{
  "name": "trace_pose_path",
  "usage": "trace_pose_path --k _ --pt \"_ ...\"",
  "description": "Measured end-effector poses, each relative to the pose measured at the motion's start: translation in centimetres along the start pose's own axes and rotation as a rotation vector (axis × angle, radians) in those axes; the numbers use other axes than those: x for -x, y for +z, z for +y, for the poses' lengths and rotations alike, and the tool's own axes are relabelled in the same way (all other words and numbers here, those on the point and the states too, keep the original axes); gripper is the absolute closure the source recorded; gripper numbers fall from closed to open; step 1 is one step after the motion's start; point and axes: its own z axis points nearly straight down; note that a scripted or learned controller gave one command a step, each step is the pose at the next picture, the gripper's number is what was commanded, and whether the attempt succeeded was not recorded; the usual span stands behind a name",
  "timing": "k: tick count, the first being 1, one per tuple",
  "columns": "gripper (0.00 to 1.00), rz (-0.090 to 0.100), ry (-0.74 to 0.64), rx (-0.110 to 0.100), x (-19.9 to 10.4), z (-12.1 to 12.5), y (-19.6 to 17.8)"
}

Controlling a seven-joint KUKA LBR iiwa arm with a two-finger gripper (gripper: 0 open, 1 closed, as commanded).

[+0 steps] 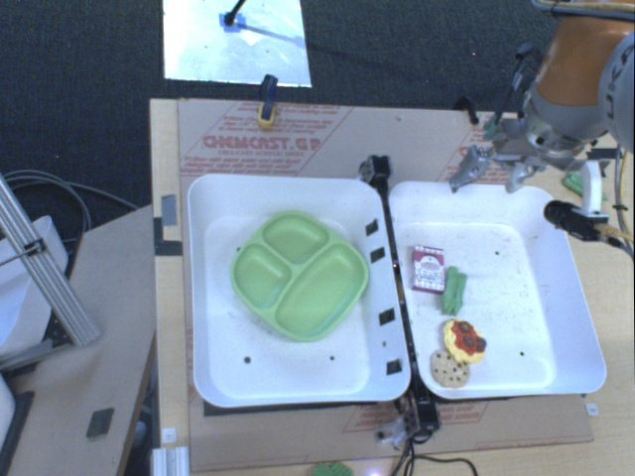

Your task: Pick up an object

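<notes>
From the fixed camera above the bench, two shallow white bins sit side by side on a cardboard-covered surface. The left bin (213,365) holds a light green divided plate (300,276) with three compartments, lying flat near the bin's middle. The right bin (556,355) holds four small things gathered toward its left side: a small red and white box (429,269) lying flat with its printed face up; just to its right, touching or nearly touching it, a green pod-shaped piece (454,290) lying lengthwise; below that, a yellow piece with a red patch on top (463,341); and at that piece's lower left, touching it, a round tan cookie with dark spots (448,369). The arm, grey with an orange band (585,53), enters from the upper right, and its gripper (493,175) hangs over the far rim of the right bin, well apart from the things in the bin. Its two fingers (466,172) point down and stand spread apart with an open gap between them; nothing is between them, and they touch none of the objects.
</notes>
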Motion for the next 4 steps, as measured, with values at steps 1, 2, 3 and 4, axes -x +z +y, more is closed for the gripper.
trace_pose_path --k 1,2,3,4 --pt "0.00 0.001 0.005 -0.008 2.4 -6.0 4.9" --pt "0.00 0.001 0.003 -0.004 2.9 -9.4 8.3" --pt "0.00 0.003 0.002 -0.007 1.1 -14.2 11.3" --pt "0.00 -0.004 -0.001 0.015 1.9 -15.4 -2.8"
